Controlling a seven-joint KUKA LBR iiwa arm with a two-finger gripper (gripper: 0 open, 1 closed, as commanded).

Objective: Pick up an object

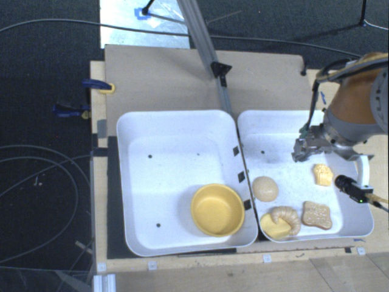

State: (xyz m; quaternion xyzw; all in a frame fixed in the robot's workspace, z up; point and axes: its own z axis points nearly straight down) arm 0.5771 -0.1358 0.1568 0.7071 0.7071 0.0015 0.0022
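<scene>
Camera view: tool (302,152), grip state unclear, just beside yellow chunk (323,174).

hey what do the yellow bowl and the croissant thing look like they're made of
Yellow bowl: likely plastic, judging by its even, uniform yellow and smooth, softly shiny surface.

Croissant: probably a moulded toy, plastic or rubber; its ridged segments look smooth and evenly tan, without flaky crumbs. Real pastry cannot be ruled out from this view.

Both bins look like thin moulded white plastic, with rounded corners and a matte finish.
</scene>
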